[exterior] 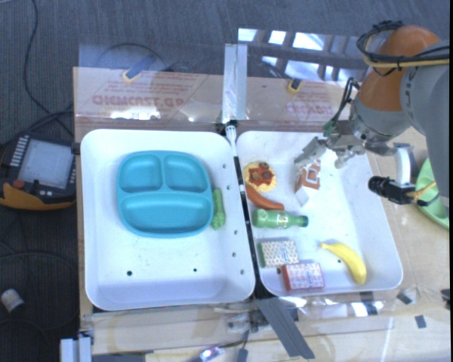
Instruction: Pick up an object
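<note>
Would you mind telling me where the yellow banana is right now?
The yellow banana lies in the right white bin, near its front right corner, beside the red box and below the green bottle.

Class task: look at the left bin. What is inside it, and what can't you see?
Inside the left bin sits a blue divided tray, with a green pea pod against its right edge. The bin floor under the tray is covered, so nothing there can be checked.
</note>
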`<state>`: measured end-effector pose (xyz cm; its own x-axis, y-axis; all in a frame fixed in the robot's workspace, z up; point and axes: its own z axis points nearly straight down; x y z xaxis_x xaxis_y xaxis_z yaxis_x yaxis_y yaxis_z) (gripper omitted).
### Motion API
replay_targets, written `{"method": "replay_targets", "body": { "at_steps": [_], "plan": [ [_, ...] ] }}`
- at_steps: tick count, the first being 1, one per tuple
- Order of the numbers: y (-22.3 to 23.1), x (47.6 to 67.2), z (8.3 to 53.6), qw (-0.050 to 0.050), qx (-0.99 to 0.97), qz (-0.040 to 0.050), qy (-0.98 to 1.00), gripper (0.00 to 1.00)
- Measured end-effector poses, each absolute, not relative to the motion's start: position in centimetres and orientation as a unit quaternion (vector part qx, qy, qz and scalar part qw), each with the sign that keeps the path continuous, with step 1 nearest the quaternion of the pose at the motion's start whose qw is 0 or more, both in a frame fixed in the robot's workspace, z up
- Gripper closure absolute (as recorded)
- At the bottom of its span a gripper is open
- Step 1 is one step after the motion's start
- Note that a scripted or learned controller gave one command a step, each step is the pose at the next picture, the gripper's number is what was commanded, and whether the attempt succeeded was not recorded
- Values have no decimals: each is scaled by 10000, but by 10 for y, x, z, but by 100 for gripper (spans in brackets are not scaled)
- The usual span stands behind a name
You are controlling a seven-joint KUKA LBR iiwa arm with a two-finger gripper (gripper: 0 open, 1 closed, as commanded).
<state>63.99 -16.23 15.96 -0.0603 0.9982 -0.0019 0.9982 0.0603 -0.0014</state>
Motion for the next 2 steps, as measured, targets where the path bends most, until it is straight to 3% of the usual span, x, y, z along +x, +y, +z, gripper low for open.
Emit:
{"method": "replay_targets", "body": {
  "at_steps": [1, 2],
  "plan": [
    [-153, 642, 94, 10, 6769, -18, 7361, 0],
    [-181, 655, 89, 43, 6419, 1, 7668, 0]
  ]
}}
